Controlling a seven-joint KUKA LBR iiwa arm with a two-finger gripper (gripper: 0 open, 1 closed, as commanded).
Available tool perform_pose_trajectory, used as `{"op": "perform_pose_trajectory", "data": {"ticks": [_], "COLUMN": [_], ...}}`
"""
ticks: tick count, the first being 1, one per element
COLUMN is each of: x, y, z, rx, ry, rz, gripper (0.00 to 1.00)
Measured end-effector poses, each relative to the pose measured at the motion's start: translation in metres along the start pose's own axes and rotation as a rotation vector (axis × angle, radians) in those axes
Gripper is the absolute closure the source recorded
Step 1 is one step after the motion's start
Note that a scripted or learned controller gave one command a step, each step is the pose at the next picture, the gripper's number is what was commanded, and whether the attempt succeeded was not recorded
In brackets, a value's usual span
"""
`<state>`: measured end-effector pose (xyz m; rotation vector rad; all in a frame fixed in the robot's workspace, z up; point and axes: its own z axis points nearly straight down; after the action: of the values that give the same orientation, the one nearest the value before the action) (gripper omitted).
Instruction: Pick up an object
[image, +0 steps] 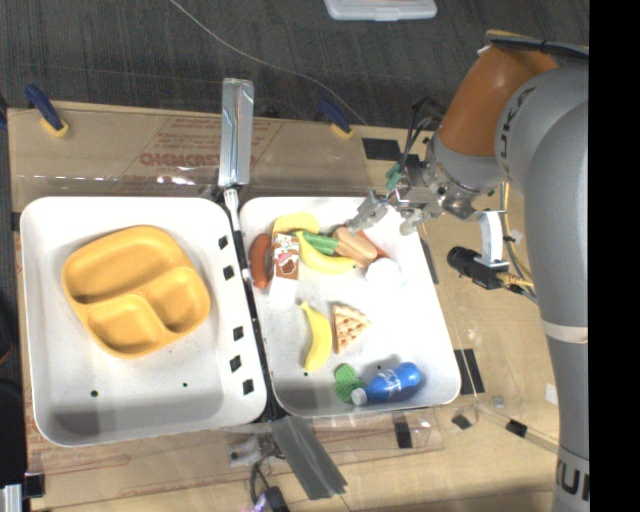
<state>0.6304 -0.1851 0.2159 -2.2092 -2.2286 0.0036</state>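
The right bin (430, 330) holds several toy foods. An orange carrot (356, 243) with a green top lies near its far edge, beside a yellow banana (312, 250), a brown cake piece (286, 255) and a red sausage (261, 258). A white egg (381, 270) sits just right of the carrot. Nearer the front lie a second banana (318, 337), a pizza slice (350, 325), a green item (346, 381) and a blue bottle (393, 381). My gripper (386, 219) hangs over the bin's far right corner, just above the carrot and egg. Its fingers (362, 216) are spread, with nothing between them.
The left bin (50, 400) holds a yellow divided plate (135, 288). A metal clamp bar (236, 130) stands at the back between the bins. The grey arm (555, 150) comes in from the right, over the bench beside the right bin.
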Motion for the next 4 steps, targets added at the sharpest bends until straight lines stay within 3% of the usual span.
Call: {"op": "perform_pose_trajectory", "data": {"ticks": [1,2,3,4], "x": [0.025,0.025,0.025,0.026], "y": [0.011,0.011,-0.077,-0.036], "z": [0.096,0.084,0.034,-0.16], "rx": [-0.033,-0.034,0.001,-0.009], "ry": [-0.009,-0.01,0.0,-0.001], "rz": [0.002,-0.001,0.294,0.153], "gripper": [0.0,1.0,1.0,1.0]}}
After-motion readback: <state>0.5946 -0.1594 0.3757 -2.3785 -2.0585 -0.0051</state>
